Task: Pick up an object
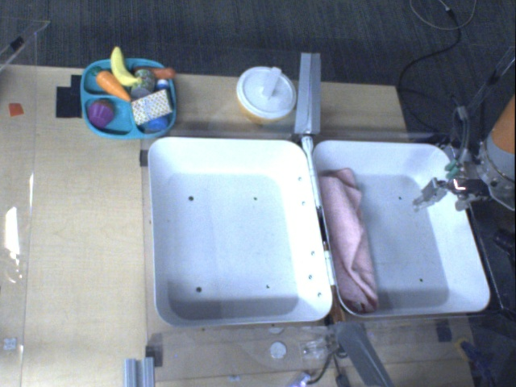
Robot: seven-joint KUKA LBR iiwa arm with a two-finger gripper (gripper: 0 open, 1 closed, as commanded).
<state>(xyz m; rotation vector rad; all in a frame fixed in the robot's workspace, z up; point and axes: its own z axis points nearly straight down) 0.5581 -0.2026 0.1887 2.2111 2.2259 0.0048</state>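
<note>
The gripper (434, 190) hung over the right edge of the right bin (419, 297), reaching in from the right; whether it was open or closed could not be told, and nothing showed in its grasp. A rolled pink towel (348, 236) lay well apart from it, along that bin's left wall. The left bin (234, 297) sat just beside. Behind the bins stood a white lidded cup (266, 93) and, further left, a blue divided tray (90, 127) holding a toy banana (121, 68), a toy carrot (111, 84) and other small items.
</note>
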